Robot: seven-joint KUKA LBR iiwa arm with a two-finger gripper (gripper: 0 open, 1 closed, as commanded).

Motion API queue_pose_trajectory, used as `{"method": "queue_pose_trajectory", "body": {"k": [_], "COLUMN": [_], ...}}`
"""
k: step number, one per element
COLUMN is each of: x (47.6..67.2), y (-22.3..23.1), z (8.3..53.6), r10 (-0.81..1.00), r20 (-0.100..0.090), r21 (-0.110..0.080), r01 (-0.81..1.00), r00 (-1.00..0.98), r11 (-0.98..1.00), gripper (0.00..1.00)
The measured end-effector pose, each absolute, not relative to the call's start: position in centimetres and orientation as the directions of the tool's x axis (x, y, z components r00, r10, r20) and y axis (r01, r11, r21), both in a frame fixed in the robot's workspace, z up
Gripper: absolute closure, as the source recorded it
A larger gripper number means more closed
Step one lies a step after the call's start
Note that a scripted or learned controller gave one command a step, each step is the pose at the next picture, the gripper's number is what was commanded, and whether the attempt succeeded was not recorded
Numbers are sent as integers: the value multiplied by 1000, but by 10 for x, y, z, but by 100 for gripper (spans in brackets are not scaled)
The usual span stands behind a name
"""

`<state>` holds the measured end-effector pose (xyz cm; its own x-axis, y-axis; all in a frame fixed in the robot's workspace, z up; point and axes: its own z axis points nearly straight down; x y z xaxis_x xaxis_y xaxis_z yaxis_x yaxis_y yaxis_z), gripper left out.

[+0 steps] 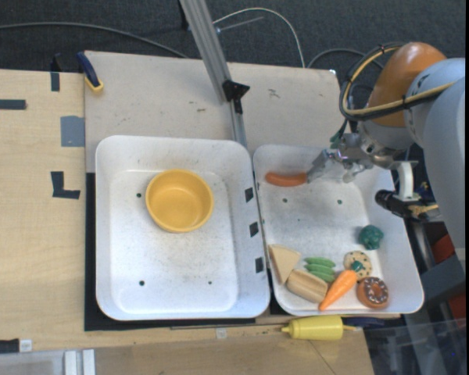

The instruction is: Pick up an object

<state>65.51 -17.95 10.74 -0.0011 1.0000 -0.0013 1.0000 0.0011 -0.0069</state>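
My gripper [319, 166] hangs over the far end of the right bin [332, 209], its tips right beside the right end of an orange-red sausage [285, 180] that lies on the bin floor. At the near end of that bin lie a cheese wedge [282, 259], a bread roll [306, 285], green pea pods [320, 268], a carrot [338, 287], a cookie [357, 262], a chocolate doughnut [373, 291] and a small green broccoli piece [370, 236]. A yellow bowl [179, 200] sits in the left bin [121, 272].
A yellow mustard bottle [316, 329] lies on the bench just in front of the right bin. A metal pole [207, 41] slants up behind the bins. Cables run across the dark floor at the back.
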Motion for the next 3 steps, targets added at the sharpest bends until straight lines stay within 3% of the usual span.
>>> {"method": "queue_pose_trajectory", "body": {"k": [1, 2, 3], "x": [658, 655, 652], "y": [-181, -179, -178], "z": [94, 99, 143], "r10": [1000, 1000, 1000], "r20": [-7, -3, -1], "r21": [8, -1, 3], "r01": [1000, 1000, 1000], "r00": [-2, -3, -1], "r11": [3, 3, 1], "gripper": [0, 100, 100]}}
